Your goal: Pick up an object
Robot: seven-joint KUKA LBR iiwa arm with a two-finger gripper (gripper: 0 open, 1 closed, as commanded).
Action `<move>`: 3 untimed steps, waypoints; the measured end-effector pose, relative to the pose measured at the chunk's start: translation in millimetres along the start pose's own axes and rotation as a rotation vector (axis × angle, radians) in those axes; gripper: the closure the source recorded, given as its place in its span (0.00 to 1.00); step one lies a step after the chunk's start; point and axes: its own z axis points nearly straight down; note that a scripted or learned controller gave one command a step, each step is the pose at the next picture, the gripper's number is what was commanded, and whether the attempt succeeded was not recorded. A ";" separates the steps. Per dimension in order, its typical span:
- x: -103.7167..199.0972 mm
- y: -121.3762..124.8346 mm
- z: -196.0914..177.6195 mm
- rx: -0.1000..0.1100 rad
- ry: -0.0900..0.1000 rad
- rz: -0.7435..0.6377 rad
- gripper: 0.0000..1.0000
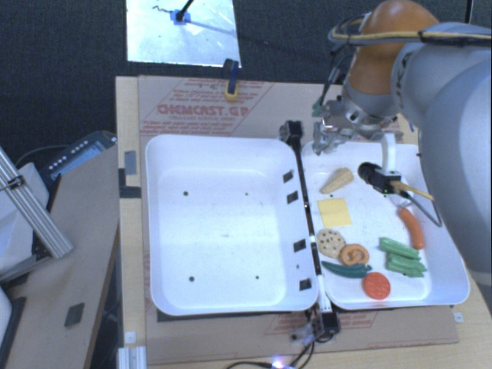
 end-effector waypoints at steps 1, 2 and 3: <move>59.2 1.1 -157.0 -0.014 0.003 -0.004 1.00; 84.0 -0.2 -350.0 -0.014 0.002 0.000 1.00; 137.2 -7.0 -225.2 0.018 0.001 -0.001 1.00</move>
